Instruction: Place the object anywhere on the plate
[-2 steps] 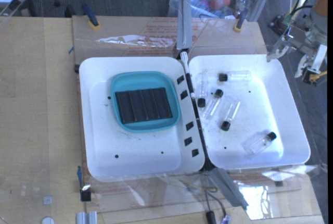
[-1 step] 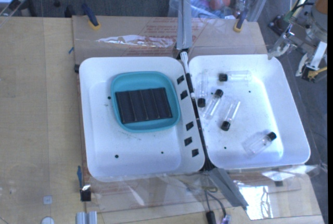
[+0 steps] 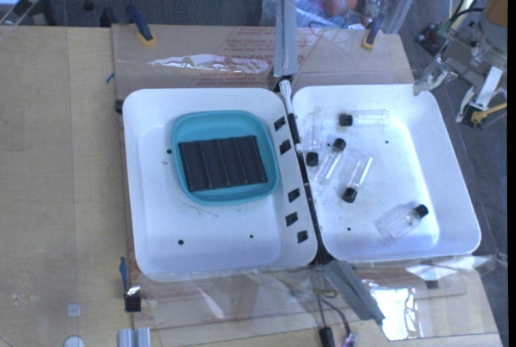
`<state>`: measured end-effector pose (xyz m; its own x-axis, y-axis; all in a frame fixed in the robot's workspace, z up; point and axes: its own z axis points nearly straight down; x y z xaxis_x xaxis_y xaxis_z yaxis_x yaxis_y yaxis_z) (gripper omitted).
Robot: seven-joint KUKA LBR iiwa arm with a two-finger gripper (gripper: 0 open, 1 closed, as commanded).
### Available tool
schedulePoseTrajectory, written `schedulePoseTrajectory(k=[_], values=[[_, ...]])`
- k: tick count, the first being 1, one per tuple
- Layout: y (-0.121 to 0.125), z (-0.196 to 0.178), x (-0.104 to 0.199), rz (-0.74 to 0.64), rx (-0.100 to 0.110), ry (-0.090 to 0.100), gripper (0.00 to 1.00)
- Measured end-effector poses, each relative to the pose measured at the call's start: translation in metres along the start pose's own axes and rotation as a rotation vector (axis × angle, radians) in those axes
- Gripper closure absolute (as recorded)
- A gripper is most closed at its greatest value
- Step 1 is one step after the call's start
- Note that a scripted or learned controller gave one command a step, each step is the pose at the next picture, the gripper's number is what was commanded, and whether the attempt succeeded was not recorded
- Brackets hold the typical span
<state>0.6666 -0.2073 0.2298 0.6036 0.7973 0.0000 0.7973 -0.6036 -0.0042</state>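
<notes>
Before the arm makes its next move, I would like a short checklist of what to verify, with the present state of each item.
1. Plate ready: the teal plate lies flat in the left bin. Ok.
2. Room on the plate: only its dark ridged insert is there. Ok.
3. Objects available: clear vials with black caps lie in the right bin. Ok.
4. Easy target: the front vial lies apart from the others. Ok.
5. Arm outside both bins. Ok.
6. Something held already: cannot tell.
</notes>
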Motion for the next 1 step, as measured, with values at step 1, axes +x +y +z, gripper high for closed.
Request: schedulePoseTrajectory(k=[1], values=[[-0.0102, -0.0089, -0.0016, 0.032, 0.000, 0.000, 0.00]])
